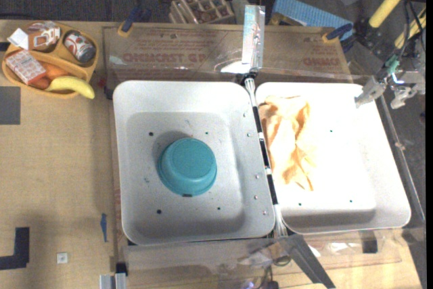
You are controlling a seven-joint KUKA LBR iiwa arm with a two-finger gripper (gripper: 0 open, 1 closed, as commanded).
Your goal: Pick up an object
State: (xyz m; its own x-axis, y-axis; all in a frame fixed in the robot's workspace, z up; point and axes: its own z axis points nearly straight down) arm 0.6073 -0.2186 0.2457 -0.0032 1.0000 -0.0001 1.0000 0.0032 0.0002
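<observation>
Upper left of the frame, you have a tray (15,68) of toy food, well apart from the work. The left bin (135,101) holds a teal bowl (188,166), upside down at centre, so its rim is hard to pinch. The right bin (379,166) holds an orange cloth (289,139), crumpled along its left wall, the likelier pick. At the right edge, the gripper (379,88) sits outside the bins; I cannot tell its state.
</observation>
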